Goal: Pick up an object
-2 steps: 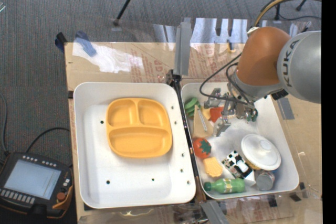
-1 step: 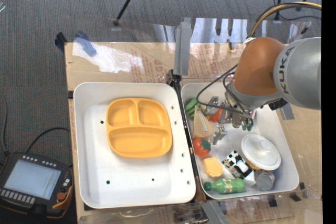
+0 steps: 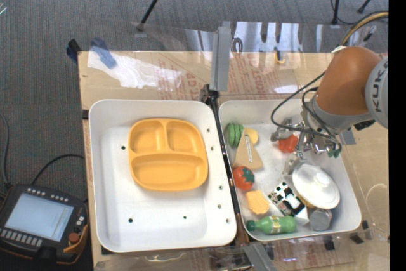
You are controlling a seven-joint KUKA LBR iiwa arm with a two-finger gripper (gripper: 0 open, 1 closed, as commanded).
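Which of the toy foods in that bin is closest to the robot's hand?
The small red piece beside the gripper; the tomato, cheese wedge and bottle lie farther away.

Bright, even light comes from above and behind the bins [image 3: 152, 225], with window patches glaring on the floor beyond them. The clear sheet [image 3: 254, 73] behind the bins reflects streaks, shadows inside the bins are soft, and focus is fairly sharp throughout.

Arm [image 3: 355, 82] cut off at right edge. Hand [image 3: 311, 144] too cluttered to read. Red item [image 3: 287, 143] partly covered by it. Grey thing [image 3: 320, 219] half under white lid [image 3: 315, 186], unidentifiable.
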